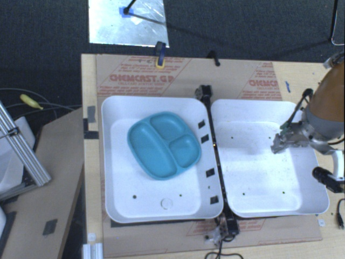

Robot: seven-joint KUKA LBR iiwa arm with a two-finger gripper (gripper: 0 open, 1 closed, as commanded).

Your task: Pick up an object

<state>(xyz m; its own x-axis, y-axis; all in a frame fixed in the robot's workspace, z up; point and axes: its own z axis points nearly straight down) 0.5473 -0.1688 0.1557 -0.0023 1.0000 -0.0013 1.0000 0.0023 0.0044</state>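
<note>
A blue divided plate [163, 144] is seen lying flat in the left bin [116, 198]. The gripper [280, 143] is poised over the right bin [269, 206], well apart from the plate; nothing is held

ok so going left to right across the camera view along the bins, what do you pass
left bin's bare floor → blue divided plate → black divider between the bins → right bin's floor → gripper at the right bin's far side
</note>
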